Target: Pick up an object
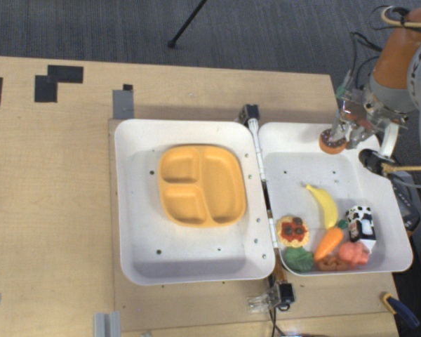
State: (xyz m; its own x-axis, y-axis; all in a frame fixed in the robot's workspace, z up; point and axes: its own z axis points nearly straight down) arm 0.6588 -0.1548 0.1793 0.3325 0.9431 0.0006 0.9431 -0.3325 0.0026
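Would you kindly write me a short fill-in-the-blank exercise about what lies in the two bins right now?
1. The orange divided plate lies in the ____ bin.
2. The banana is coloured ____.
3. The carrot lies in the ____ bin.
4. The hand hangs over the right bin's ____ edge.

Missing words: left; yellow; right; far

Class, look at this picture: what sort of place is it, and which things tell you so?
Probably a robotics lab: a wooden bench bearing two white bins, toy food such as a banana, and a robot arm.
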